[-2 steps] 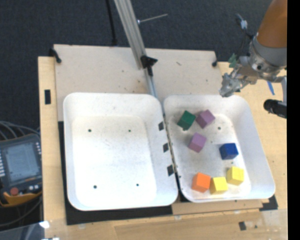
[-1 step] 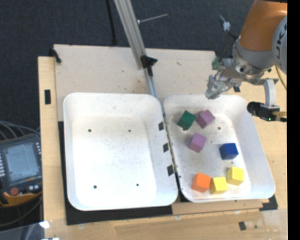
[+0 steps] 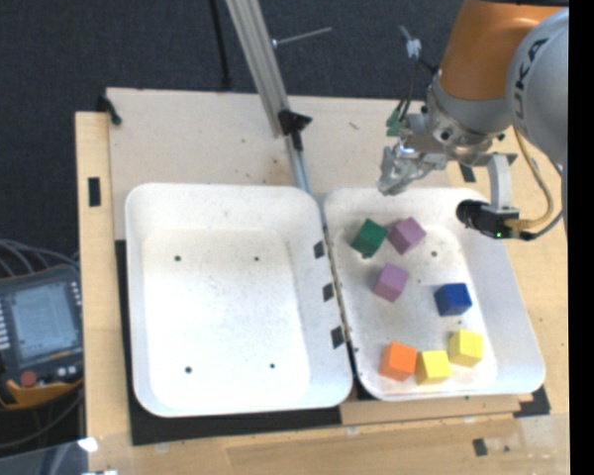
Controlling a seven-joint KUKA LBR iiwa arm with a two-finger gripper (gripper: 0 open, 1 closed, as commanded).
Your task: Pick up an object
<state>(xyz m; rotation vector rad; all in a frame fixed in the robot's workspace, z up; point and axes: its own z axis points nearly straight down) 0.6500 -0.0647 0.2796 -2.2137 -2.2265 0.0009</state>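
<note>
Tabletop (image 3: 208, 137) – pale wood board, lighter sheet laid over rear part. 2 shallow white bins rest on it side by side, touching along inner edges: left bin (image 3: 139, 265), right bin (image 3: 520, 359). Dark mat (image 3: 238, 422) shows under bins' front edge. Slanted metal post (image 3: 262, 52) meets tabletop just behind gap between bins – black clamp (image 3: 294, 124) on it.
</note>
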